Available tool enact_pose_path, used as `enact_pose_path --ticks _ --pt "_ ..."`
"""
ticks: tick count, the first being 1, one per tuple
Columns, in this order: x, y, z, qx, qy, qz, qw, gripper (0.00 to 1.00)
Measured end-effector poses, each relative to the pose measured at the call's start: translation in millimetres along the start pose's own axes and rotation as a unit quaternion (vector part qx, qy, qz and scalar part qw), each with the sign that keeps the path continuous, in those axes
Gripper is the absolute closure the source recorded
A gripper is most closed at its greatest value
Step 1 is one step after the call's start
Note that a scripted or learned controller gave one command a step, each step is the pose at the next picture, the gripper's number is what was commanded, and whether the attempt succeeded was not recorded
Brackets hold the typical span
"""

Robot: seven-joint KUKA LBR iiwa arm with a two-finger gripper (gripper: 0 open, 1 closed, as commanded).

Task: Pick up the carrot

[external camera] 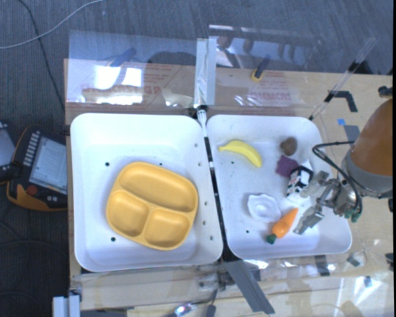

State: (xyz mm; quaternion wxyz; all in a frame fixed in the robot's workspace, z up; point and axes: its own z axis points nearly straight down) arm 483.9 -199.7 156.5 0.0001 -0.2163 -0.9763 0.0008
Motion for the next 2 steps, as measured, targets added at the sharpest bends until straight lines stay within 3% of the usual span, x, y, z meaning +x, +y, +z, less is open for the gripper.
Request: enact_pose_path --ticks 1,2 --pt "4.8 17.7 65.8 -0.001 -0.004 0.06 0.9982 0.0" --pt "3.0 19.9 55.2 -0.002 -0.007 0.06 0.9982 1.0"
